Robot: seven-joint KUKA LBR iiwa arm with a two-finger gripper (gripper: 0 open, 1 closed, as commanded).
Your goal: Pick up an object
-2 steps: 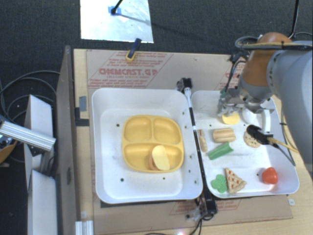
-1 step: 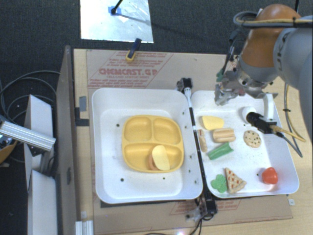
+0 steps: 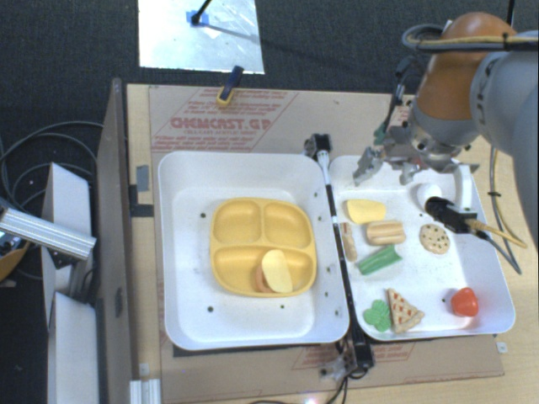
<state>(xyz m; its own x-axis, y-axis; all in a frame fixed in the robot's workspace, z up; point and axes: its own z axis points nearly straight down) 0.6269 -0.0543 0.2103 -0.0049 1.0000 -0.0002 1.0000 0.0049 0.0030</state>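
**Desk:** What does the overhead camera show at your station?

**Operator:** I see the end effector [image 3: 387,168] hovering over the far left corner of the right bin [image 3: 484,263]. It is released, its two fingers [image 3: 364,167] spread wide with nothing between them.

**Desk:** And the objects to pick?

**Operator:** All of them lie on the bin floor, none lifted. A yellow wedge [image 3: 365,210] sits nearest the end effector, just below it in my picture. A tan roll [image 3: 386,232] touches the wedge's near side, and a green pod [image 3: 379,260] lies beside the roll. A spotted cookie [image 3: 434,239] rests to the right of the roll. A pizza slice [image 3: 404,310] and a green leaf [image 3: 376,315] lie together at the near edge, with a red tomato [image 3: 464,301] apart in the near right corner.

**Desk:** The other bin?

**Operator:** The left bin [image 3: 244,165] holds a yellow divided plate [image 3: 253,225], and a pale oval slice [image 3: 276,271] lies in the plate's near compartment. Both bins rest side by side on the bench [image 3: 278,112].
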